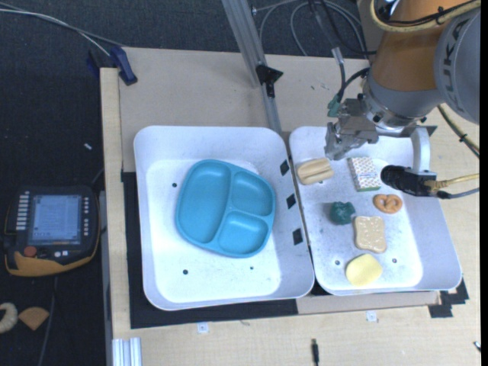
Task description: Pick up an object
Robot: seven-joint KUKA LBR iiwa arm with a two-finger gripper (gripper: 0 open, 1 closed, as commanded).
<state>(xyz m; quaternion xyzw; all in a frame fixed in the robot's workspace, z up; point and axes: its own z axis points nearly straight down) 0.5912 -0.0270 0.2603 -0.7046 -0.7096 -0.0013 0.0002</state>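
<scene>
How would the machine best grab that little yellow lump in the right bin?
Probably from straight above, closing across the yellow lump's narrower front-to-back width at its middle. It lies flat and rounded, with bare bin floor before and behind it; the cracker sits just beyond, so the far finger needs care.

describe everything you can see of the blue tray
The blue tray is a rounded, smooth, plastic-looking dish in plain light blue. Raised ridges split it into three compartments: one large on the view's left, two smaller on the right. It lies face up, turned slightly askew, near the middle of the left bin, resting on the bin's floor. Nothing else touches it.
</scene>
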